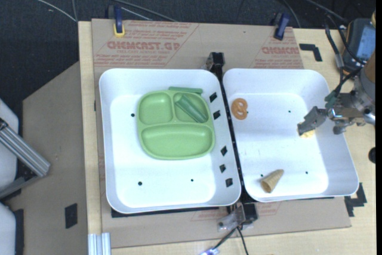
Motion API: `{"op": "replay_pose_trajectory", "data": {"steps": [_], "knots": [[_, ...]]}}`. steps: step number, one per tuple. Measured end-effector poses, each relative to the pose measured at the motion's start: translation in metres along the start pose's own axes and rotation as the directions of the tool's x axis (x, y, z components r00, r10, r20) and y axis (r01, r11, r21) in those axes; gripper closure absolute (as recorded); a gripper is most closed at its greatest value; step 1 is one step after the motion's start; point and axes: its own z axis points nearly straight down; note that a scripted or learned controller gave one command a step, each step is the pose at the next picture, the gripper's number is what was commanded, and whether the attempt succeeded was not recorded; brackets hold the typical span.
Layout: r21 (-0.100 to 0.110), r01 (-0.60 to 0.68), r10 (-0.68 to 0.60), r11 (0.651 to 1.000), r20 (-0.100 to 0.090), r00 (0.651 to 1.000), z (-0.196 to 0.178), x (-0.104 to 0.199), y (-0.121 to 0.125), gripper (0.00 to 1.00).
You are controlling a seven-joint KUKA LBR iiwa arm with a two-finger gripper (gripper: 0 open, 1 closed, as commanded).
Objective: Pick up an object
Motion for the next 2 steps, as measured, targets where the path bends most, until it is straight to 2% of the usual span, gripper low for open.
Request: {"op": "replay_pose_trajectory", "data": {"steps": [1, 2], "knots": [[-0.011, 0.003, -0.003, 1.000, 0.002, 1.000, -0.005, 0.000, 0.002, 0.00], [-0.004, 0.002, -0.002, 1.000, 0.000, 1.000, 0.057, -0.001, -0.003, 0.00]]}}
